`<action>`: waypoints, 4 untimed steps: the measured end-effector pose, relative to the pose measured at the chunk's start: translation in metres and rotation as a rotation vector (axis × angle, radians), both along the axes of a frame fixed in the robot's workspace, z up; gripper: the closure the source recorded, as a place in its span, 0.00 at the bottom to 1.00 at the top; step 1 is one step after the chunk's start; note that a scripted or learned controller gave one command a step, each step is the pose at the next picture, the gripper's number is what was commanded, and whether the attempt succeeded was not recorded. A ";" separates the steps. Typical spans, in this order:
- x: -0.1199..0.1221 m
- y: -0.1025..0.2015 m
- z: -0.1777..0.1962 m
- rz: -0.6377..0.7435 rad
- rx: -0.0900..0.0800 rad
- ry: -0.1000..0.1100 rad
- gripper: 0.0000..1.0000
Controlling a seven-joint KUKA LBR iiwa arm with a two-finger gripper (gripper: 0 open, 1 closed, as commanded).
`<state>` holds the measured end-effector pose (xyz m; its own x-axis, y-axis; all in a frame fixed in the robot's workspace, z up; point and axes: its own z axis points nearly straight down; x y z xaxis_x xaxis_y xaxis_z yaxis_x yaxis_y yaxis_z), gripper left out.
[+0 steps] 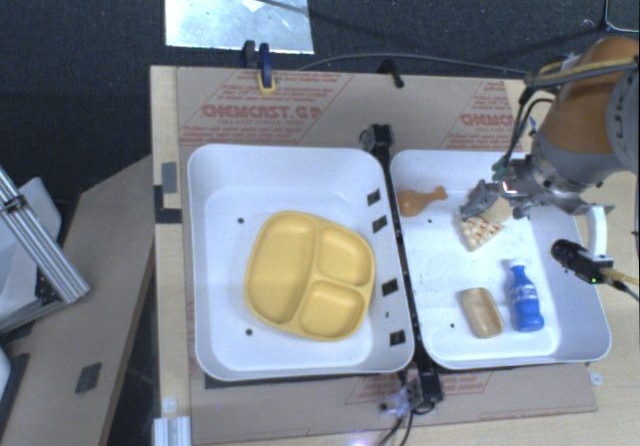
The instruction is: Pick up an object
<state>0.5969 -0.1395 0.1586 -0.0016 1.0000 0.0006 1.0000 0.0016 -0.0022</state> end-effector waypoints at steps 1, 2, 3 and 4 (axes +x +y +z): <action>0.003 0.010 -0.048 0.003 0.000 -0.001 0.00; 0.006 0.007 -0.068 0.000 -0.006 -0.011 0.00; 0.010 0.005 -0.054 0.000 -0.011 -0.025 1.00; 0.007 0.002 0.010 0.001 -0.002 -0.009 1.00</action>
<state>0.6043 -0.1374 0.1685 -0.0030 1.0000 -0.0013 1.0000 0.0030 0.0064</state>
